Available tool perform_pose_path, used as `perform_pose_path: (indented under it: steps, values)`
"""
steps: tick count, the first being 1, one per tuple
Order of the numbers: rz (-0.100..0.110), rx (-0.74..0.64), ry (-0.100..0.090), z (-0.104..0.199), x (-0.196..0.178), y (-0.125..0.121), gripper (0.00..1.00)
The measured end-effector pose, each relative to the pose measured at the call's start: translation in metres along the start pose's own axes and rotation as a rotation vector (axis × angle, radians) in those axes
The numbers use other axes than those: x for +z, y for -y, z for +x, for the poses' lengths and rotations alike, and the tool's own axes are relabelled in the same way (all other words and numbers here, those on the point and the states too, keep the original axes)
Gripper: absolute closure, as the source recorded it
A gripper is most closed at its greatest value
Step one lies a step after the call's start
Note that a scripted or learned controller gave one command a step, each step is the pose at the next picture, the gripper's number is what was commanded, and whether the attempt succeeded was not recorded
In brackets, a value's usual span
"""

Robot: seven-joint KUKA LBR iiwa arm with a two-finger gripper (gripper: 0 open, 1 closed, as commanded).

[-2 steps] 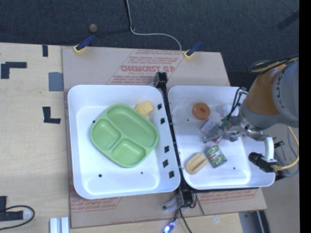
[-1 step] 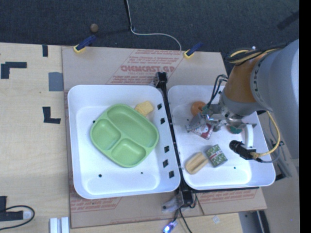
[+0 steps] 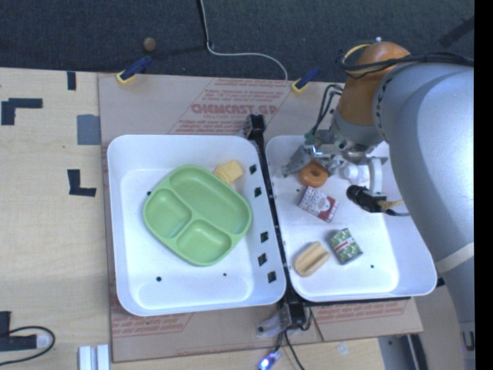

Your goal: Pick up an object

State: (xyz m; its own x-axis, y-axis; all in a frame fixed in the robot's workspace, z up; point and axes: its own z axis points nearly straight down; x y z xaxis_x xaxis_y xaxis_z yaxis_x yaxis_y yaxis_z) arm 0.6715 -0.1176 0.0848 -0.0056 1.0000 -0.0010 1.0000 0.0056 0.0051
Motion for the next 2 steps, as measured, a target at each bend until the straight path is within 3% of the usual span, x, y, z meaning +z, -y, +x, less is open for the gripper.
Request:
perform_pose_path:
  steps: [1, 2]
  values:
    - [0.007, 0.003, 0.001, -0.002, -0.009, 0.003, 1.00]
    - [-0.004, -0.004, -0.004, 0.077, -0.107, 0.000, 1.00]
